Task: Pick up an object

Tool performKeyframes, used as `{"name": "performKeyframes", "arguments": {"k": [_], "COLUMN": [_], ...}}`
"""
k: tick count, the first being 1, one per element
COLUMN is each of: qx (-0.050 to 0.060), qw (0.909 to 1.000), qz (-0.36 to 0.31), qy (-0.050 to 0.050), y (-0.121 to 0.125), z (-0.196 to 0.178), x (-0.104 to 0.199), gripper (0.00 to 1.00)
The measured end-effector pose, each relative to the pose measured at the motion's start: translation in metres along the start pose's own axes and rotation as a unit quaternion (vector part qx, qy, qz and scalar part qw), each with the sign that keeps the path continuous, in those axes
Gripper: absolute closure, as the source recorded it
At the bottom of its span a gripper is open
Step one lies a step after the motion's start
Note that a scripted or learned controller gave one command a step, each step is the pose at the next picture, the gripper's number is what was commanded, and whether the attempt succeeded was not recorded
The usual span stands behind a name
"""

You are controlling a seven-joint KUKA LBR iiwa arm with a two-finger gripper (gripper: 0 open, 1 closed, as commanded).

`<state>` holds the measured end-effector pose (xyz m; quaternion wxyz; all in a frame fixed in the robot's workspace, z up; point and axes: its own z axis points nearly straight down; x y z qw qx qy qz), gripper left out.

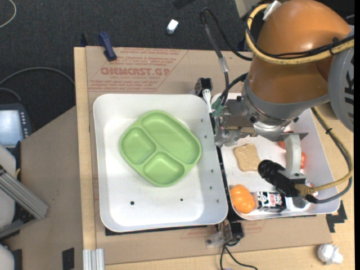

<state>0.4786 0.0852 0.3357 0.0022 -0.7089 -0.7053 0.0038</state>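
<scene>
Fingers: we cannot tell whether they stand apart or together; the wrist and the orange band hide them from above.
Gripper [233,129]: we see its metal body low over the right bin, at that bin's left wall near the far end.
Nearest object: we see a tan toast-shaped piece [246,157] lying flat in the right bin, just beside the gripper body on the near side; we cannot tell if they touch.
Other candidates: we see an orange fruit-like toy [242,198] and a small printed black-and-white box [270,200] at the near end of the right bin [323,151], and a red-orange item [302,159] partly behind a white piece.
Left bin [107,151]: we see a green divided plate [161,148] lying flat, well apart from the gripper.
Progress: we judge nothing is lifted; every object we can see rests on a bin floor.
Left to do: we judge closing on one object and raising it clear remain.
</scene>
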Motion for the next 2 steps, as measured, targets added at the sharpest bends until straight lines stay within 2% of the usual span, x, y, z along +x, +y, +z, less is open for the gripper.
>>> {"name": "performKeyframes", "arguments": {"k": [1,2], "qx": [-0.012,0.002], "qw": [0.9999,1.0000], "qz": [0.000,-0.005], "qy": [0.002,0.001], "y": [0.001,0.008], "z": [-0.115,-0.011], "x": [-0.041,0.023], "gripper": [1.00,1.00]}}
